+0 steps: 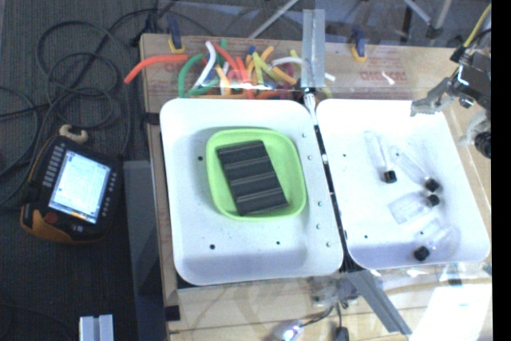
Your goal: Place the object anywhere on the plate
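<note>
Several small clear vials with black caps are seen lying in the right bin. The green plate is set in the left bin, and a dark ridged block is lying on it. What may be the gripper is seen at the right edge, well apart from the vials; its state cannot be told. A vial could be missed, since they are clear, round and easily rolled away.

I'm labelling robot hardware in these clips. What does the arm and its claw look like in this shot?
Little of it is in frame: at the right edge, above the right bin, sits a cluster of grey and silver metal parts with dark joints, a pale angular piece jutting left at the claw. A yellow cable runs just above it. No markings are legible.
</note>
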Controlling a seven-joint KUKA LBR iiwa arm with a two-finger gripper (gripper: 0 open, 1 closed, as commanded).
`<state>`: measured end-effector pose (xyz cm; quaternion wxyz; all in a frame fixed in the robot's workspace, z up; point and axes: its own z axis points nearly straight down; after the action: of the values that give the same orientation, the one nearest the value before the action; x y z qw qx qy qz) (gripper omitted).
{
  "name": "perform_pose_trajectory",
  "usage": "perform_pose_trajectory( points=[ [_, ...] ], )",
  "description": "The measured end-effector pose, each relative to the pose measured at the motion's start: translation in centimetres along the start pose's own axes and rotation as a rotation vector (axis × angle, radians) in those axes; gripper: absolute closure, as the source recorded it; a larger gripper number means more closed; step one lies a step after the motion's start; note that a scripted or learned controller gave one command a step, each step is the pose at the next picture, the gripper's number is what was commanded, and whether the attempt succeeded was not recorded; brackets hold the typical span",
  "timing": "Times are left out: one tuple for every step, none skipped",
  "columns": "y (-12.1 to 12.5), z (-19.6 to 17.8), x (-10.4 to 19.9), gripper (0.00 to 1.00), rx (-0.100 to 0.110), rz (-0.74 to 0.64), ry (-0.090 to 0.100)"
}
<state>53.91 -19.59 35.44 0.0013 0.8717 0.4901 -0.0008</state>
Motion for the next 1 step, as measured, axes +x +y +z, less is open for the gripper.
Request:
perform_pose_trajectory(
  points=[
    [-4.31,-8.07,-3.34,0.00,-0.003,0.107,0.000]
  ],
)
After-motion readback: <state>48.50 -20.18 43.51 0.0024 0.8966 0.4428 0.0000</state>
